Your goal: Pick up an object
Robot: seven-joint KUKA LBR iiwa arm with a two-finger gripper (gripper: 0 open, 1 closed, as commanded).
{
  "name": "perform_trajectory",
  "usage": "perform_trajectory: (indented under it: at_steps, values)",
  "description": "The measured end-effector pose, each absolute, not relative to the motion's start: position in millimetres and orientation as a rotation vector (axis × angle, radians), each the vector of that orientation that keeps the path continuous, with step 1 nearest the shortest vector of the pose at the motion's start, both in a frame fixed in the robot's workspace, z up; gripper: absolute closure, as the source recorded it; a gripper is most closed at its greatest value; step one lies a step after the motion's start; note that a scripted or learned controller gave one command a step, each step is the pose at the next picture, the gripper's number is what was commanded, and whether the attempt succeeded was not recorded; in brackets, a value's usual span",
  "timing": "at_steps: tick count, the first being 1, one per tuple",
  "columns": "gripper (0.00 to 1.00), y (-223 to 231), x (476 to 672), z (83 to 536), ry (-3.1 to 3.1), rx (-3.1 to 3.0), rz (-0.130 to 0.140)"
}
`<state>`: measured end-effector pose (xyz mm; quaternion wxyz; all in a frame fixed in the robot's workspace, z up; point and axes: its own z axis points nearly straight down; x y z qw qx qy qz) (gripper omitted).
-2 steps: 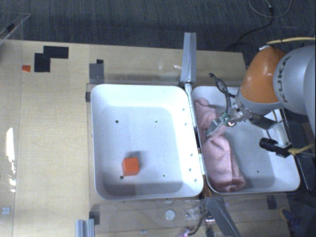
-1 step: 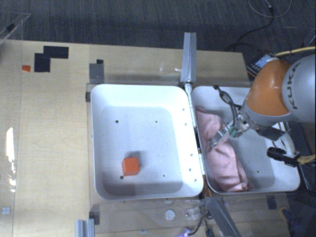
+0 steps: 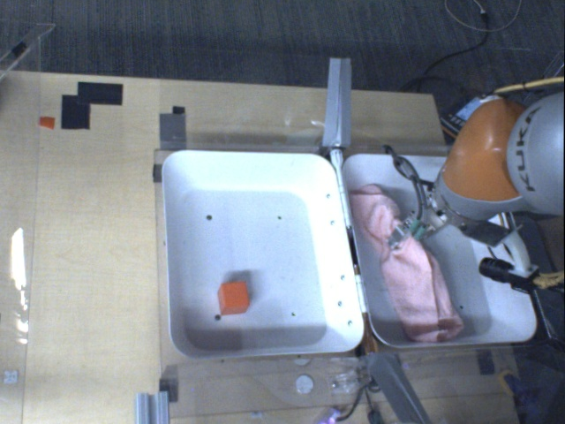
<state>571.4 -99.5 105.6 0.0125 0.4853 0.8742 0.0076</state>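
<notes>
Fingers: my fingers [image 3: 408, 233] rest on the pink cloth [image 3: 408, 276]; open or closed, I cannot tell.
Left bin [image 3: 190, 188]: orange block [image 3: 234, 298] at 7 o'clock.
Right bin [image 3: 512, 325]: cloth fills its left half.
Risk: pinching one loose fold, the cloth may slide free.

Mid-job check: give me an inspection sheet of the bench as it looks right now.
Surface: wooden bench bearing two white bins side by side.
Job's things: orange block in the left bin, near its front; pink cloth lying lengthwise in the right bin.
Clutter: black shapes and a small orange square at the bench's far left corner.
Grippers: tool down at the pink cloth; its state is unclear.
Cables: thin loop on the dark floor, more beside the arm.
Surroundings: dark carpet beyond the bench.
</notes>
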Motion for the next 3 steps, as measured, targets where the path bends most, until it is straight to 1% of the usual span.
perform_trajectory:
  at_steps: [1,2,3]
  values:
    - [1.00,-98,574.5,118,2.719,1.507,0.030]
    - [1.00,-70,629.8,187,2.750,1.496,0.008]
    - [1.00,-95,597.4,203,2.940,1.070,0.005]
